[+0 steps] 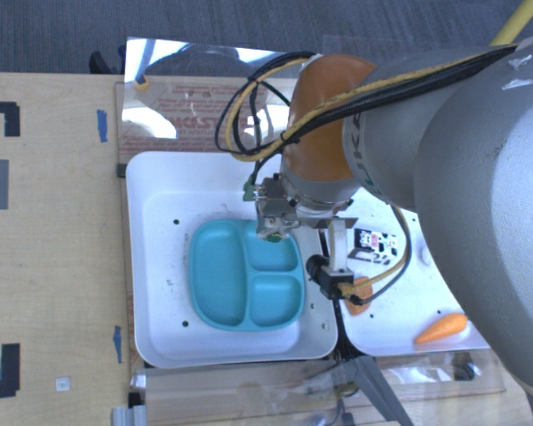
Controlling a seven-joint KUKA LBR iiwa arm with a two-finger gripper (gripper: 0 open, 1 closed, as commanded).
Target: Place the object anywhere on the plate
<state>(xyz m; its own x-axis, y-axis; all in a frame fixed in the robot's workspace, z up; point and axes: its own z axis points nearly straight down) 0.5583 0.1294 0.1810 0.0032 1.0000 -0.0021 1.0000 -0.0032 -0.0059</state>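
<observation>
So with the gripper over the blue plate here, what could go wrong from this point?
1. The gripper sits over the upper edge of the blue plate; a release there could land on the rim or in the left bin instead.
2. No object is clearly visible at the gripper, so the pick may have failed; the orange carrot-like object lies in the right bin.
3. The loose cables could snag.

I am viewing grey arm (pixel 444 140) reaching in from right, gripper (pixel 273 229) hanging over upper edge of blue divided plate (pixel 222 278). Plate lying in left white bin (pixel 151 238). Orange carrot-shaped object (pixel 441 328) lying in right bin (pixel 400 327), well apart from plate.
</observation>
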